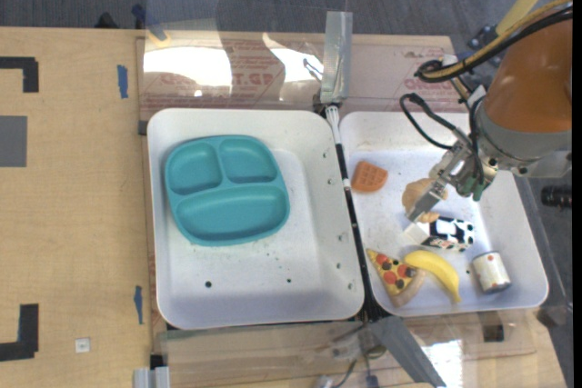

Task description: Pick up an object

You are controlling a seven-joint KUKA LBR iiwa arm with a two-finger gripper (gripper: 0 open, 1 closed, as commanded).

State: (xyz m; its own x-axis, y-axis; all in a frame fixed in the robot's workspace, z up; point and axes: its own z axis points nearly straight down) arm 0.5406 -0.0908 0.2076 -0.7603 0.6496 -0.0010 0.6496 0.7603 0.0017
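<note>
The right bin [518,186] holds several small things. An orange waffle piece [368,177] lies at the left. A tan rounded piece [416,192] sits near the middle. Toward the front are a black-and-white toy cow [452,233], a yellow banana [436,271], a pizza slice [396,275] and a small can [491,271]. My gripper [426,206] reaches in from the right, tilted down to the left. Its tip is right beside the tan piece and just above the cow. Part of the tan piece is hidden behind it.
A teal divided plate [227,188] lies in the left bin [264,286]. A raised divider [344,186] separates the two bins. Black cables [436,118] hang from the arm over the right bin's back part.
</note>
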